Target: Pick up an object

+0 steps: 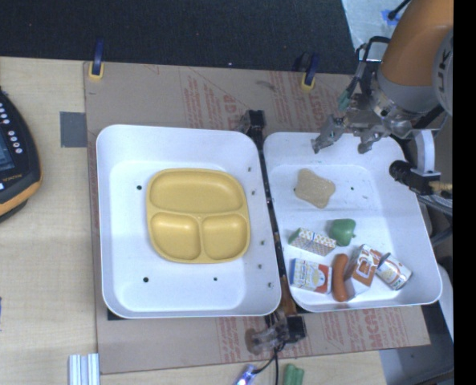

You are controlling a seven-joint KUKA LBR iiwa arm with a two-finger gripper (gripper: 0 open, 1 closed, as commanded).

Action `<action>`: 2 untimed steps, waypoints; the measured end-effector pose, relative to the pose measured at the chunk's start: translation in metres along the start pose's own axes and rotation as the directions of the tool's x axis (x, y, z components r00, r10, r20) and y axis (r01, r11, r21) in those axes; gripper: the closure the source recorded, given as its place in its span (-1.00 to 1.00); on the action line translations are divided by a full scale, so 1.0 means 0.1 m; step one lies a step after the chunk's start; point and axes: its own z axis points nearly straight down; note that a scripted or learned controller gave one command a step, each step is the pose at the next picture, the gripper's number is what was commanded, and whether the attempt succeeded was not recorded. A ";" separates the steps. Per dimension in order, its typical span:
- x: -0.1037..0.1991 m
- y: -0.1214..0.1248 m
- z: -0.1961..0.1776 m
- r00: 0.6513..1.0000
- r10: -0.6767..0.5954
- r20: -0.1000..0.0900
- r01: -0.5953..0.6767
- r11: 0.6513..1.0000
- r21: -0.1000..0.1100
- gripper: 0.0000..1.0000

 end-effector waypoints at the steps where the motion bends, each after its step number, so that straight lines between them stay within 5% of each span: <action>1: -0.07 -0.41 0.95 1.000 -0.001 0.001 0.001 1.000 0.002 -1.00; 2: -0.06 0.05 1.23 1.000 0.000 0.001 0.000 1.000 0.000 -1.00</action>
